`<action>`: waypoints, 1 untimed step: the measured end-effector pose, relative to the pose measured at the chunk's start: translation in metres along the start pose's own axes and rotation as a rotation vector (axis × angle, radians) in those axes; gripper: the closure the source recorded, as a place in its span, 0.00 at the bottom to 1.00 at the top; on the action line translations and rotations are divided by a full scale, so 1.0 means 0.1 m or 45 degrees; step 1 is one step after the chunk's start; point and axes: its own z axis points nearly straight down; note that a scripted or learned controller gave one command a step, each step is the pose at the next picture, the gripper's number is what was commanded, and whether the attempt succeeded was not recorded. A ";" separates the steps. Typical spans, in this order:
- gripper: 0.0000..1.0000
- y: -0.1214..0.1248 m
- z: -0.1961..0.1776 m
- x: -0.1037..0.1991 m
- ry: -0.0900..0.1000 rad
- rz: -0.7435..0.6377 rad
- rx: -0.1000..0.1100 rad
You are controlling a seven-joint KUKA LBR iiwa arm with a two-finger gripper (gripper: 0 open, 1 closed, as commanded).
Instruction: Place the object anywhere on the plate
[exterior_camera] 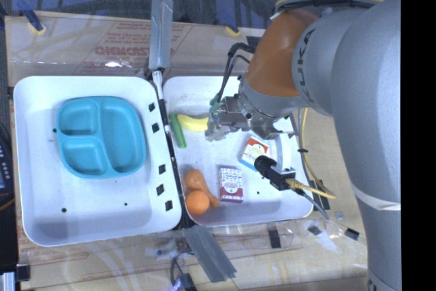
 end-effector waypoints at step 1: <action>1.00 0.27 -0.04 -0.73 -0.002 0.179 -0.004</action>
